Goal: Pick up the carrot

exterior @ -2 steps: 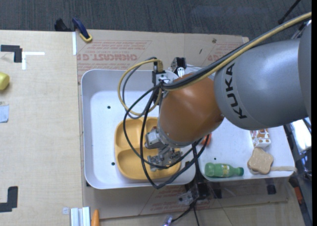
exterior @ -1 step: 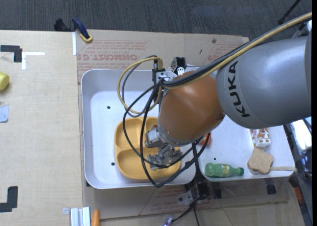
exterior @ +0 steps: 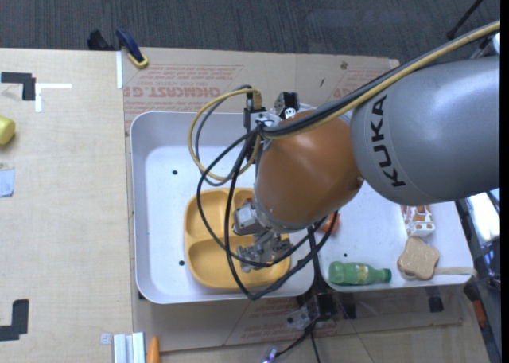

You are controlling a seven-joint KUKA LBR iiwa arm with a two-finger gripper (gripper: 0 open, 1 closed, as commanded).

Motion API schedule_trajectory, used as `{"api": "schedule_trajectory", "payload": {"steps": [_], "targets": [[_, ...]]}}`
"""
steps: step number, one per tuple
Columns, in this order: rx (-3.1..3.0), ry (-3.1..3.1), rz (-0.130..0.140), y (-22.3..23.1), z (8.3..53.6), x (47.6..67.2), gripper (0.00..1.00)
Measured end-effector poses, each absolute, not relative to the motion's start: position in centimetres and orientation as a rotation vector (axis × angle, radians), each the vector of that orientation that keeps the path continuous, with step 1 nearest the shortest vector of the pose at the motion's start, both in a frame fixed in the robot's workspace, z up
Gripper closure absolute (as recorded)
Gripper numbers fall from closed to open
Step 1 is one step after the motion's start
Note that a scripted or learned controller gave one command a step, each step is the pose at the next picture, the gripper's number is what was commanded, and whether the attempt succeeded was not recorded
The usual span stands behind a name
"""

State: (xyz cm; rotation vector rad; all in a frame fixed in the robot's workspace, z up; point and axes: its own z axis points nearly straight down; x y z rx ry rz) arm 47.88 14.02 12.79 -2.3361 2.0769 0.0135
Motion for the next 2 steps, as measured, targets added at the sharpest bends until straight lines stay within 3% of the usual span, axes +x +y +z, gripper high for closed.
{"api": "schedule_trajectory", "payload": {"steps": [1, 2], "targets": [[-2.335, 2.074, 0.016, 14.2, 13.7, 47.9, 1.00], [-2.188, 2.248, 0.004, 19.0, 16.6, 47.8, 1.00]]}}
